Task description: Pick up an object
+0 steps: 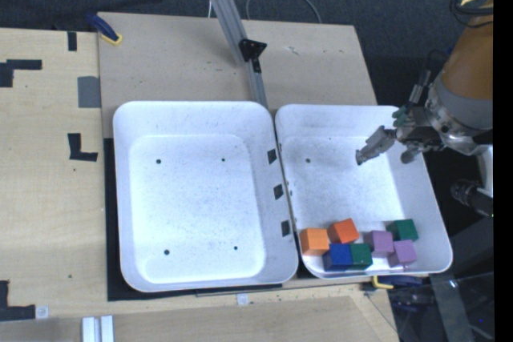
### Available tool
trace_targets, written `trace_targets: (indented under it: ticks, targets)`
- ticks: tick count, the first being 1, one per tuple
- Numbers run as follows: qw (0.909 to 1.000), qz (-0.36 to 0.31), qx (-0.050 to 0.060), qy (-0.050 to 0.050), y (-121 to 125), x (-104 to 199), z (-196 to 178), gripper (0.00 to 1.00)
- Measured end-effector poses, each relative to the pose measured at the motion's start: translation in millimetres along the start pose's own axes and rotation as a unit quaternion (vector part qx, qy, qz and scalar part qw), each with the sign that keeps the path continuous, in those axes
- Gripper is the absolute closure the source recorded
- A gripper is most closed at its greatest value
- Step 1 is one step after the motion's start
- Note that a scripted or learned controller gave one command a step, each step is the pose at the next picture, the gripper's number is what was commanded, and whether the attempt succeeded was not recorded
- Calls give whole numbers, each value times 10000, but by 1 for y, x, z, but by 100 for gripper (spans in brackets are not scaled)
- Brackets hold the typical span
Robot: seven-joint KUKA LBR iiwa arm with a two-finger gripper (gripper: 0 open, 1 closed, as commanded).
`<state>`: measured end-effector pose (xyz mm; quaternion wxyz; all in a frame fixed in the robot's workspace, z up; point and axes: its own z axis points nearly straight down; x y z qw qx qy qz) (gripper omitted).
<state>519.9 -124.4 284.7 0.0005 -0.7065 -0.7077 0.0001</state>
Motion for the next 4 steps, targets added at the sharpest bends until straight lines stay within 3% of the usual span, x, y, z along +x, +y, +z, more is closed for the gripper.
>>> trace_targets:
  ticks: [1, 3, 4]
  targets:
    - [10000, 1, -48, -17, -7, -20, -235, 0]
    - [10000, 8, -5, -5, -7, -19, -231, 0]
    - [10000, -18, 39, 7, -15, 39, -150, 0]
